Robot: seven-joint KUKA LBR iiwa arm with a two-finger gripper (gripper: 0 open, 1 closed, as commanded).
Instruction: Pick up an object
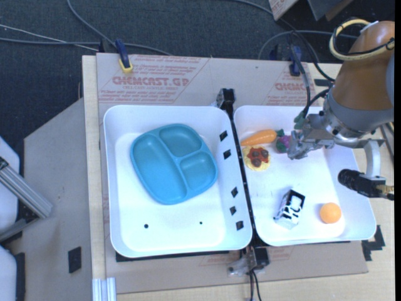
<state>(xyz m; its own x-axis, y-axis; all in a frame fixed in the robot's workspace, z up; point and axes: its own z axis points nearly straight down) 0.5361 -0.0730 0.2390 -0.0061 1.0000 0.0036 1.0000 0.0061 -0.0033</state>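
So the jaws [296,150] hang over the right bin's [366,231] far side; can't tell if they're open. Closest pick is the purple toy [284,143] touching the carrot [259,137], so I'd come straight down and avoid clipping the pizza [257,158]. The orange ball [330,213] and the black-white box [289,208] sit nearer, apart. The blue plate [173,162] is in the left bin.

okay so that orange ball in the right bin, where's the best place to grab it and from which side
Judging by its round shape, grip the orange ball across its middle, coming straight down from above. It sits apart from the black-and-white object, but close to the right bin's front rim, so set the jaws along that rim.
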